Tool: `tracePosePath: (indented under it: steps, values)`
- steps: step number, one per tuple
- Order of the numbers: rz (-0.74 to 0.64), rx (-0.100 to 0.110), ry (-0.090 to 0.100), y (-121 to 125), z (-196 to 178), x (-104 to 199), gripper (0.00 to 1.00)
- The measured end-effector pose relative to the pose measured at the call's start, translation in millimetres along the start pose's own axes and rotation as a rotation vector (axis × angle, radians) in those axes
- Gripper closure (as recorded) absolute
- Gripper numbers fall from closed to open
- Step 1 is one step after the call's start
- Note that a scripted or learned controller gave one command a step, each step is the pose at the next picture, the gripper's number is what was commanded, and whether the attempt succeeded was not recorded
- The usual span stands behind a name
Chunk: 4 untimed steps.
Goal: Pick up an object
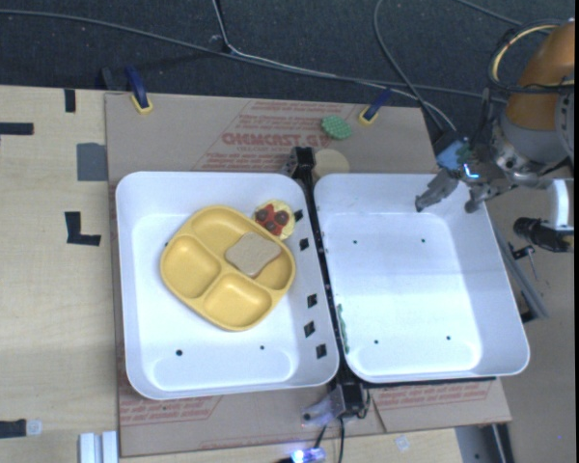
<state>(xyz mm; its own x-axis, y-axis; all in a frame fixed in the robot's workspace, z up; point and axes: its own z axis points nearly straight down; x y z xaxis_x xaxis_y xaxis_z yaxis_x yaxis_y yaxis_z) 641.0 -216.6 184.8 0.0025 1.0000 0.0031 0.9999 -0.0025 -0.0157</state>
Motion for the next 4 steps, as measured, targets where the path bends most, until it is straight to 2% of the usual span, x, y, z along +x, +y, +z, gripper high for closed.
tracePosePath:
  steps: [1,2,3,4]
  values:
    - [-0.004,-0.014,-0.003,3.4,-9.8,0.5,0.00]
    - [-0.004,-0.009,-0.003,5.3,54.5,-1.3,0.00]
    - [-0.006,-0.017,-0.006,6.5,102.0,-0.5,0.00]
    - [-0.007,-0.021,-0.009,8.0,87.3,-1.1,1.00]
